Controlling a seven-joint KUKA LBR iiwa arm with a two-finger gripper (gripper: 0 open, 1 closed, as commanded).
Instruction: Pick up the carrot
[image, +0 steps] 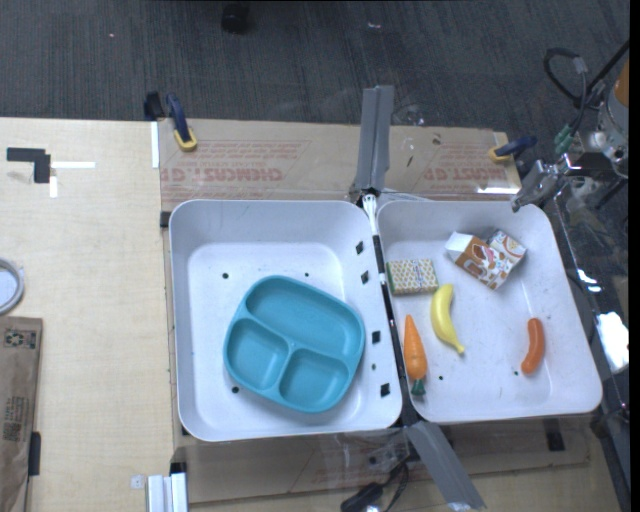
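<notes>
Small orange toy carrot with green top (414, 348) lies lengthwise in the right white bin (560, 400), by its left wall, just beside a yellow plastic banana (446, 318). Looks light, rigid, smooth, maybe slippery; grip across the thick middle. Gripper (540, 185) at the bin's far right corner, opening cannot tell.

Right bin (560, 400): carrot (414, 349) lies near left wall, green end toward front, just beside banana (446, 318). Cracker block (411, 275) sits behind both. Small printed carton (489, 258) toward rear, tilted. Sausage (534, 345) well apart at right. Left bin (190, 300): blue divided plate (294, 344) (three compartments). Gripper (540, 185) over right bin's rear right corner, clear of all items; finger state not discernible.
</notes>
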